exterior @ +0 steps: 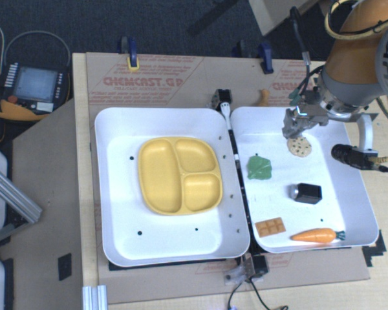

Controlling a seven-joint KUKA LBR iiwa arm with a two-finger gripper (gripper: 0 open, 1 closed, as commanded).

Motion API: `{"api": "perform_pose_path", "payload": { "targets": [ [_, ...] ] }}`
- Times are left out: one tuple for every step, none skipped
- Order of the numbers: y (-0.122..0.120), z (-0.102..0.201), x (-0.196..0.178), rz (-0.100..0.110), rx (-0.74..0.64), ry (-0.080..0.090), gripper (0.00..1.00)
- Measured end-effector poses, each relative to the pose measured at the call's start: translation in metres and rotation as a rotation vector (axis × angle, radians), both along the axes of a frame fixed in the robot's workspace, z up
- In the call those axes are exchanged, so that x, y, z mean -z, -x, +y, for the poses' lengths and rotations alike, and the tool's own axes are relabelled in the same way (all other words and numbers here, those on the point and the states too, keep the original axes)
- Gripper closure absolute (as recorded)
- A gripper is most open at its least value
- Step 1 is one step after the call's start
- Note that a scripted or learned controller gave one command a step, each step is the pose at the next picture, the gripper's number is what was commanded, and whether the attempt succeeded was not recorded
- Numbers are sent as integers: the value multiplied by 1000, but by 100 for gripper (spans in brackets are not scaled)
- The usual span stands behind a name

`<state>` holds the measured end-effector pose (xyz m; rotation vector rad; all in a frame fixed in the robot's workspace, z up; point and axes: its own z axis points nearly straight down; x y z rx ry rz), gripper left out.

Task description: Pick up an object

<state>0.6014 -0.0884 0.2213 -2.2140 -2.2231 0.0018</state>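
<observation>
The gripper (296, 129) hangs over the right bin (355, 192), just beside the cookie (300, 146); its opening cannot be told. A carrot (315, 236) lies well apart.

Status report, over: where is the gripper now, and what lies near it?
Gripper low over right bin's far end, at the cookie; grip not confirmed. Green piece, black block, cracker, carrot lie apart. Nothing blocking the cookie.

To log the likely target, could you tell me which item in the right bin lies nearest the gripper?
The round speckled cookie, right beside the gripper; the green piece, black block, waffle and carrot lie farther away.
</observation>
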Motion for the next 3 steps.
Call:
{"api": "perform_pose_path", "payload": {
  "targets": [
    [26, 42, -2, 0, 0, 0, 100],
    [50, 91, 5, 1, -1, -1, 100],
    [56, 148, -5, -5, -3, 0, 100]
  ]
}}
